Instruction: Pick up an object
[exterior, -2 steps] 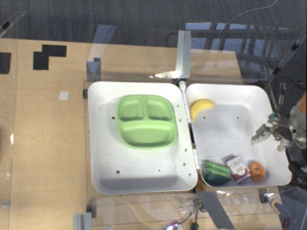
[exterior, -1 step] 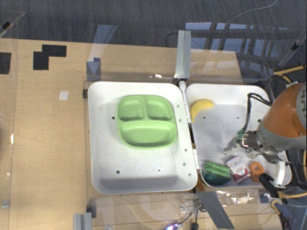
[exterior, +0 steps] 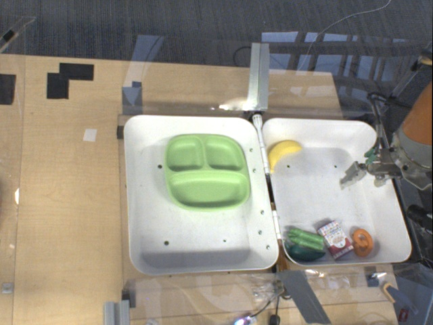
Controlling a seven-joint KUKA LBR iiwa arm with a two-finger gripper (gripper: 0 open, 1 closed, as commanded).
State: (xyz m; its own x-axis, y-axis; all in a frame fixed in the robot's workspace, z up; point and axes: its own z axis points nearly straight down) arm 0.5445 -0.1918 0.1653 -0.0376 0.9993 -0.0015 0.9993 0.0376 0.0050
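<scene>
Here the tool point(exterior: 354, 174), how its grasp is set I cannot tell, hangs at the frame's right over the right bin point(exterior: 318, 202), nearest pickable things clustered below it: juice carton point(exterior: 335, 238), orange ball point(exterior: 362, 242), green item point(exterior: 304, 242).

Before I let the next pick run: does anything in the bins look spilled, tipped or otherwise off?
Nothing stands out. The green divided plate lies flat in the left bin. In the right bin, the banana rests against the dividing wall, and the green item, small carton and orange piece crowd the near edge.
</scene>
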